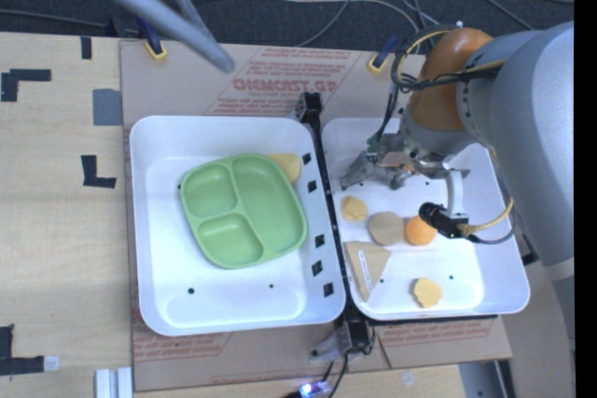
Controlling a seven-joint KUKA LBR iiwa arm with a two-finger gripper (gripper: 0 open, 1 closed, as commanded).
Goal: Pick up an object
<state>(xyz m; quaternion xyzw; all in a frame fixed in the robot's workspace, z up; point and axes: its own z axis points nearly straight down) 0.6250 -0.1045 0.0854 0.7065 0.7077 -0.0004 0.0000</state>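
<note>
Nearest in the right bin (504, 298): a small yellow chunk (427, 293) and a pale wedge (366, 266). Behind them a tan lump (384, 227) touches an orange ball (421, 231), with a yellow bit (354, 209) beside. Further back the tool (373, 165) hangs over bare bin floor, fingers spread apart, gripping nothing. Left bin (149, 228) has a green tray (243, 209).

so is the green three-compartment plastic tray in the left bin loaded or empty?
Empty. The green three-compartment plastic tray lies flat in the left white bin, all compartments bare; a pale yellow piece sits just outside its rim.
</note>
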